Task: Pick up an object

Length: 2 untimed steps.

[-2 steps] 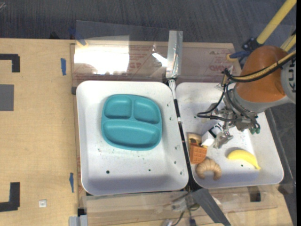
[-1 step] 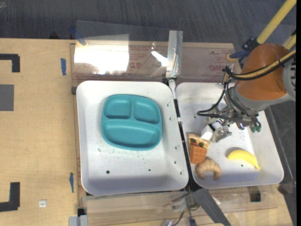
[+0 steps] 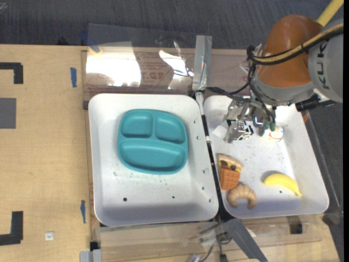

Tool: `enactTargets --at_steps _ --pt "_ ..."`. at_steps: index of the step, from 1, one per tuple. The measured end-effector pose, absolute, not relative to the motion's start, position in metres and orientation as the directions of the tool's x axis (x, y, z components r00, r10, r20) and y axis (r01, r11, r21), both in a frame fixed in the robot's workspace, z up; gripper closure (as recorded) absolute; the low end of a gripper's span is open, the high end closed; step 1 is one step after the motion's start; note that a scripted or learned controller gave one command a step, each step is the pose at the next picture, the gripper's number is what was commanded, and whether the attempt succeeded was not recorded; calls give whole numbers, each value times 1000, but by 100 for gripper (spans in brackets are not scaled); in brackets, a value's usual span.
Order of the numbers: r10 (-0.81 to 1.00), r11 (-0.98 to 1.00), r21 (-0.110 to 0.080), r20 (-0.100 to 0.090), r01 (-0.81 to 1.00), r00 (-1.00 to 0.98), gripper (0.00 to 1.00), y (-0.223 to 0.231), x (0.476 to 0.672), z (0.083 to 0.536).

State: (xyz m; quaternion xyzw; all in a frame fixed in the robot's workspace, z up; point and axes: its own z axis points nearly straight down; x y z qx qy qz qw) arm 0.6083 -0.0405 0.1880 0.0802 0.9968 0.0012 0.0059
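Note:
My gripper (image 3: pixel 244 129) hangs over the upper middle of the right bin (image 3: pixel 311 157), under the orange wrist band. Its metal fingers point down toward the bin floor, and nothing shows between them. A waffle-like toy slice (image 3: pixel 229 171) lies below the gripper near the bin's left wall. A tan croissant (image 3: pixel 242 195) sits just under that slice at the front. A yellow banana (image 3: pixel 282 183) rests at the front right of the same bin. A small white and orange item (image 3: pixel 276 134) lies right of the gripper.
The left bin (image 3: pixel 109 201) holds a teal divided plate (image 3: pixel 153 141). A metal divider strip (image 3: pixel 201 64) and clear plastic sheeting stand behind the bins. The wooden bench (image 3: pixel 38 162) stretches to the left.

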Motion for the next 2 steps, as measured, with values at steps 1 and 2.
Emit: enactTargets --at_steps 1,2 --pt "541 841 2 -2 541 -841 100 -19 559 202" --pt "-105 994 1 -6 -105 -994 100 24 510 246"
